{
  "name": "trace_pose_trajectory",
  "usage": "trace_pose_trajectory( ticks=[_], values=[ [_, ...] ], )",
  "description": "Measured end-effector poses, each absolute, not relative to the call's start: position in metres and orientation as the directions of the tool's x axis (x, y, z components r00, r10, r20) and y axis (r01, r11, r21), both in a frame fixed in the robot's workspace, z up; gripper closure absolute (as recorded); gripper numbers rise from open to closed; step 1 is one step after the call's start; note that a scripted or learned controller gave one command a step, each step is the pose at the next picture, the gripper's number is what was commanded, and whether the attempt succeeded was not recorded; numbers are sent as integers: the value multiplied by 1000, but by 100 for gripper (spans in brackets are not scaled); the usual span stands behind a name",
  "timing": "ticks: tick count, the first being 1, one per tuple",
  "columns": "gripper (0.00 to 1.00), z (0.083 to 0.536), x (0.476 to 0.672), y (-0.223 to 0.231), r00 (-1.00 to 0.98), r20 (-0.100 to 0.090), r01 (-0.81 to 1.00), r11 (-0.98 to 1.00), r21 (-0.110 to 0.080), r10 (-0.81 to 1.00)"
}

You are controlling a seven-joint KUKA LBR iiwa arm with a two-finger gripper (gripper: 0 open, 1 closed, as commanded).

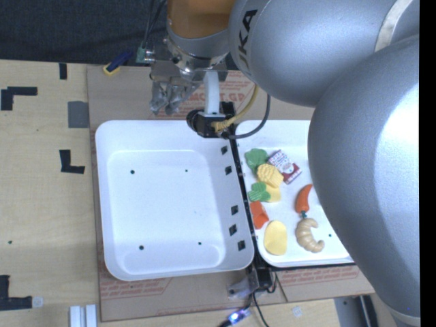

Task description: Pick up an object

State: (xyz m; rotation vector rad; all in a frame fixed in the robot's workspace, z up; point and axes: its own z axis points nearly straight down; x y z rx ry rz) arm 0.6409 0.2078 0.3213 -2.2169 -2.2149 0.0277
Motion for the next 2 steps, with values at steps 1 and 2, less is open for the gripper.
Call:
trace_pose_trajectory(
  ticks=[1,2],
  values=[
    [100,522,668,235,-5,5,1000,5,16,1000],
    [100,369,584,233,-3,-6,1000,3,-21,1000]
  ],
)
